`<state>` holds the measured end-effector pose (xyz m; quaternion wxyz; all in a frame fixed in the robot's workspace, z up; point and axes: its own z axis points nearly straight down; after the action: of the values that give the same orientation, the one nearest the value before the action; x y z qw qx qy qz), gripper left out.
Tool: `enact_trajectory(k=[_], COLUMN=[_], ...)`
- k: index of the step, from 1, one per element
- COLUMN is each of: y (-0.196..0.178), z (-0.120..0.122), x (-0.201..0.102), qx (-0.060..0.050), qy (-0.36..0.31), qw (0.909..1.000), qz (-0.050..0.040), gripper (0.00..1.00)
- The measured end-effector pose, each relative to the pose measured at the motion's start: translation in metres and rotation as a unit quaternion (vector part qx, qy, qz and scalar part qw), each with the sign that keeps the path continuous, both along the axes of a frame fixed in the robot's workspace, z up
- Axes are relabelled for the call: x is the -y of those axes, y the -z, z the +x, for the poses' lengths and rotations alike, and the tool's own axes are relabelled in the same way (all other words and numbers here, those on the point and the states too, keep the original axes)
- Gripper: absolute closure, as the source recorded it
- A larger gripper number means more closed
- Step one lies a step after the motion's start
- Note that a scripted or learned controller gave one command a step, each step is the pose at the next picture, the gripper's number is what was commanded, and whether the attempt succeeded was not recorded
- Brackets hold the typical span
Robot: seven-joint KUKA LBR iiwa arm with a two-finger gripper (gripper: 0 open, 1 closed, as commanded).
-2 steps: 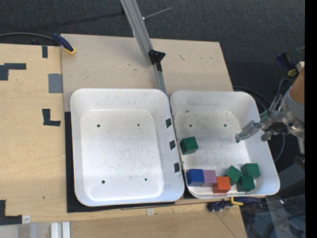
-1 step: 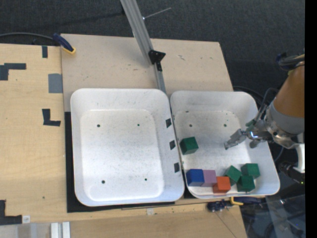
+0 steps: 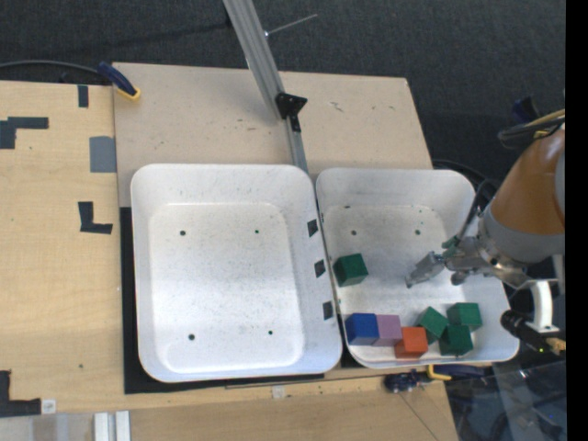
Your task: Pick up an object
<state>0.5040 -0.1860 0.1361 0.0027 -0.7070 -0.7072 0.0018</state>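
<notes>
1. You're looking at seven small cubes sitting in the right white bin (image 3: pixel 395 186): four green (image 3: pixel 350 268) (image 3: pixel 434 321) (image 3: pixel 466 315) (image 3: pixel 456 339), one blue (image 3: pixel 362 328), one purple (image 3: pixel 389 328), one orange (image 3: pixel 412 341).
2. The grey two-finger gripper (image 3: pixel 424 271) is hovering at mid-right, pinching nothing; I cannot tell its spread.

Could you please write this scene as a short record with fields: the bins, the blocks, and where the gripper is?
left bin: white, shallow, no blocks seen inside
right bin: white, shallow, holds all the blocks
lone block: green cube, apart from the others, near the bin's left wall
front cluster: blue cube, pale purple cube, orange cube, three green cubes
gripper: over the right bin, between the lone green cube and the cluster
held object: none visible
</notes>
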Motion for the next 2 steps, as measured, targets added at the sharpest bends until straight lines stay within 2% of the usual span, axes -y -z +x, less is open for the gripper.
enact_trajectory(k=[1,2], y=[-0.012,-0.062], z=[0.001,-0.006], x=[0.000,-0.006], qx=[0.002,0.005], qy=[-0.001,-0.001], qw=[1.0000,1.0000], qz=[0.0002,-0.0011], gripper=[1.00,1.00])
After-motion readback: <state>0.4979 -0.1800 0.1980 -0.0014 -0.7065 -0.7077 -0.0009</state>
